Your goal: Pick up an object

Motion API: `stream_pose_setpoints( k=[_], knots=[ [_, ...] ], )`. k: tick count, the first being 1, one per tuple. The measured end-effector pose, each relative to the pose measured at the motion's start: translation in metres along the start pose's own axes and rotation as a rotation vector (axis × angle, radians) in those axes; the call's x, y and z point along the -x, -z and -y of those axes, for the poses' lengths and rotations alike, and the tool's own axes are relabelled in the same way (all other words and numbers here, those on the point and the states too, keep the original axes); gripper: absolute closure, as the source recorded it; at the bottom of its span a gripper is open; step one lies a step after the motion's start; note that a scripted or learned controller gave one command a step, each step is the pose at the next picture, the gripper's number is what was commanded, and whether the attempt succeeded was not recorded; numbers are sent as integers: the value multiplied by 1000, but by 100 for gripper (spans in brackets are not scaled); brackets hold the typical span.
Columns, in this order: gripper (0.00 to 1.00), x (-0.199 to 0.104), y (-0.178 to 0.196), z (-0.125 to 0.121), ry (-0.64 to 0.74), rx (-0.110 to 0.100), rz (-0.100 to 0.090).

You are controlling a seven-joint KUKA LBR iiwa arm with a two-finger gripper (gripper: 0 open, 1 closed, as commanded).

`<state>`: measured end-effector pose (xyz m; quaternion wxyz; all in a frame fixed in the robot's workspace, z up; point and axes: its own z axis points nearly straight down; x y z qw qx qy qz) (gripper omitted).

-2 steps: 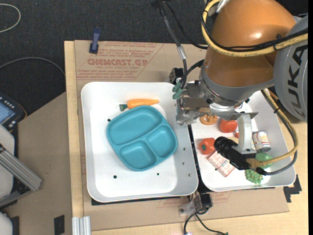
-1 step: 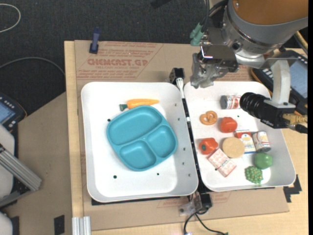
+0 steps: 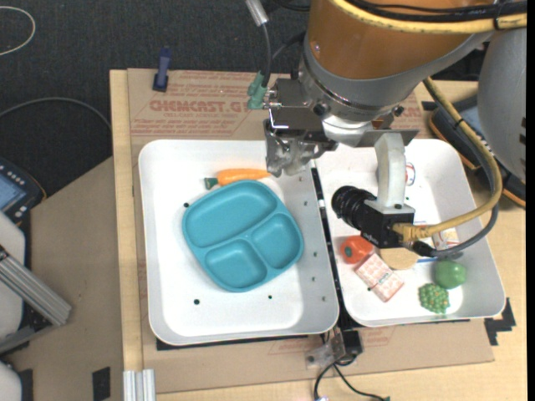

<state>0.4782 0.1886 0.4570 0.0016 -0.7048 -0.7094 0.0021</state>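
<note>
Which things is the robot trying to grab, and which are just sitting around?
For the job: gripper, toy carrot, blue divided plate, green grapes, pink wafer block.

Just lying about: cardboard sheet, blue clip, cables.

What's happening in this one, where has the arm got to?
The arm reaches in over the two white bins, and its gripper sits low at the back of the left bin, right by the toy carrot and just behind the teal divided plate. Nothing can be seen between its fingers. The right bin holds small toy foods near its front: a red piece, a pink wafer block, a green apple and green grapes.
</note>
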Motion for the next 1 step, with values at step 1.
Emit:
stream_pose_setpoints(
  k=[1],
  knots=[
    [100, -38, 1, -1, -2, 7, -2]
  ],
)
